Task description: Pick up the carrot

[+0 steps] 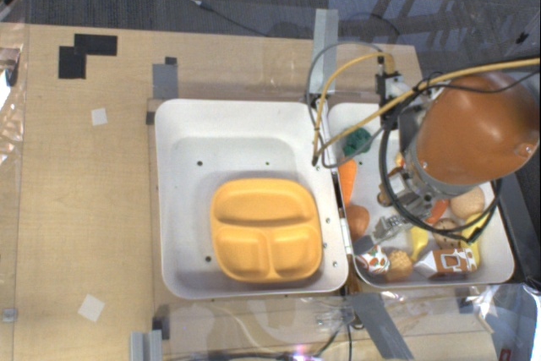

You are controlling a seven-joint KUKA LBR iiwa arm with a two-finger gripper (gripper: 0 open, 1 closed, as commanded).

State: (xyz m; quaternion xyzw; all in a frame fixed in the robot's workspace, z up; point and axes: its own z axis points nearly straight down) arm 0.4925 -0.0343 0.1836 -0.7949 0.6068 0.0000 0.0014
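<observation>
Left white shallow plastic bin: holding a yellow plastic compartment plate, placed toward 5 o'clock of its floor. Right white shallow bin: crowded with small food toys. Long orange carrot lying along the left wall of this right bin, pointing roughly 12 to 6 o'clock, a green piece just at its 12 o'clock end, a brown rounded item near its 6 o'clock end. Grey arm with the orange band hanging over the right bin, at 3 o'clock from the carrot. Gripper low among the toys, beside the carrot; state of its opening impossible to tell.
</observation>
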